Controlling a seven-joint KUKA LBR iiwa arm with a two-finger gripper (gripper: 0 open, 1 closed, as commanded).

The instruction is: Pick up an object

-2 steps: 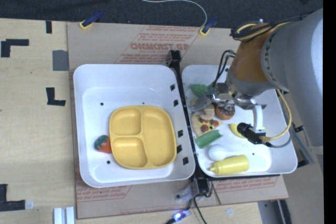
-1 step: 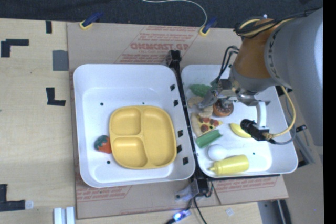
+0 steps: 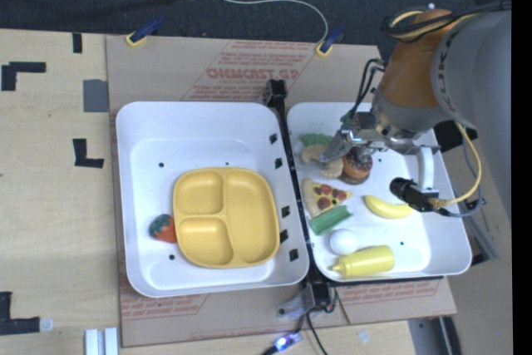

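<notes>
Pincer (image 3: 356, 147) hangs low over the brown muffin (image 3: 357, 169) in the right bin (image 3: 445, 258); finger state unclear, no writing legible.

Gripper (image 3: 353, 147) over right bin (image 3: 445, 253), pizza slice (image 3: 324, 195) just below it, banana (image 3: 387, 206) lower right, divided plate (image 3: 224, 216) in left bin (image 3: 150, 154) far left.

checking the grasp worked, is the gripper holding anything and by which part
Cannot be told: the gripper sits low over the brown muffin in the right bin, hiding any hold.
</notes>
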